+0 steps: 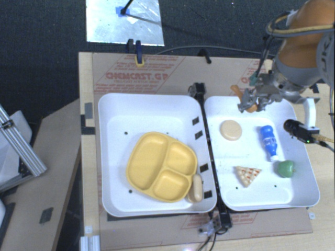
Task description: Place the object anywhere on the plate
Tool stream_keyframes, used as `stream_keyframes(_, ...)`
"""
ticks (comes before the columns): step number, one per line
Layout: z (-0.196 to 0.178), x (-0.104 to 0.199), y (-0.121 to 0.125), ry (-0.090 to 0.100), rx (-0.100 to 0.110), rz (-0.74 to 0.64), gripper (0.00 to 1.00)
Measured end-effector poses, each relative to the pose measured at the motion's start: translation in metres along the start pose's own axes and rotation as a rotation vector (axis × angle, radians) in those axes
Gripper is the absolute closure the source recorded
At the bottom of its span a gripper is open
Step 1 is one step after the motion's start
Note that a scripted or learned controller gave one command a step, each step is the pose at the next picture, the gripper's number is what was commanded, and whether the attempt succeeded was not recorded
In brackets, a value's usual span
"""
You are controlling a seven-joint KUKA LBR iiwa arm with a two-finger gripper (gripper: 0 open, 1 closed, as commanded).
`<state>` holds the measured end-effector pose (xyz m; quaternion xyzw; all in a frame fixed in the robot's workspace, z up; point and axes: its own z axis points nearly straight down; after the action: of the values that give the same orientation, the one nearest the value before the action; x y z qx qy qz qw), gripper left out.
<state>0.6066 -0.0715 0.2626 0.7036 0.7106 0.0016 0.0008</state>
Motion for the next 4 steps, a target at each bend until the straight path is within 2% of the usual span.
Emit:
stream_keyframes(1,0.003,0.044,0.010,0.000,0.000,0.001,1.00)
stream_keyframes(2,0.011,0.102,0.007,0.001,0.003,0.000,1.00)
stream_keyframes(3,0.032,0.148,0.012,0.001,0.004,0.001,1.00)
stream_keyframes(4,0.027,0.197,0.027,0.002,0.000,0.001,1.00)
